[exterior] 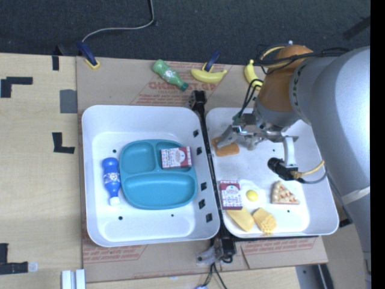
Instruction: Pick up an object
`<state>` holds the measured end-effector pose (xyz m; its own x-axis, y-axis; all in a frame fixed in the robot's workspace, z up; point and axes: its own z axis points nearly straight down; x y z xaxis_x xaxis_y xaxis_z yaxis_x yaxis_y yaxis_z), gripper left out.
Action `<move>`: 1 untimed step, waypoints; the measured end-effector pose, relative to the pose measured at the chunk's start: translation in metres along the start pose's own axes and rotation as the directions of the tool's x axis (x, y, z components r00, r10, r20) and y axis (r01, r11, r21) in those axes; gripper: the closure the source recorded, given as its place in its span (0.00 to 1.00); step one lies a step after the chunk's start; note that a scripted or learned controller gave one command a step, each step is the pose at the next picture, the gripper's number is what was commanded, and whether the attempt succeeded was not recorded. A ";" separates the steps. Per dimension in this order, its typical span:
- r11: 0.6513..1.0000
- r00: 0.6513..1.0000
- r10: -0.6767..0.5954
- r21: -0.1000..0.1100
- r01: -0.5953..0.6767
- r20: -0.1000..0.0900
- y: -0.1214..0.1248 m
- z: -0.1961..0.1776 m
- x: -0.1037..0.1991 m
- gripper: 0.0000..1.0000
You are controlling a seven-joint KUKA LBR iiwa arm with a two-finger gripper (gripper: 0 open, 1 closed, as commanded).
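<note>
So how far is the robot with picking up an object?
Nothing is lifted yet. The gripper is down in the right white bin, at the brown bread-like piece, though a grasp is unclear. Securing and raising it are left; the blue plastic bottle lies untouched.

My gripper [227,138] partly covers a brown item [227,150] in the right bin [313,221]; finger state indeterminable. My arm [343,113] runs off the right edge.

The claw [225,142] is hanging low in the upper left part of the right bin [319,218], just over a brown bread piece [227,150]. In the left bin [96,221], a small carton [175,158] is lying on the blue tray [157,185], and a blue bottle [110,179] is lying beside it.
</note>
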<state>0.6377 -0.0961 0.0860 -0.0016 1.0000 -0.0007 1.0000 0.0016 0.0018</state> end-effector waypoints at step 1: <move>1.000 1.000 -0.001 -0.002 0.001 0.000 0.031 -0.100 0.032 0.00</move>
<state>0.6681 -0.0638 0.1863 -0.0023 1.0000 -0.0006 1.0000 0.0023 0.0041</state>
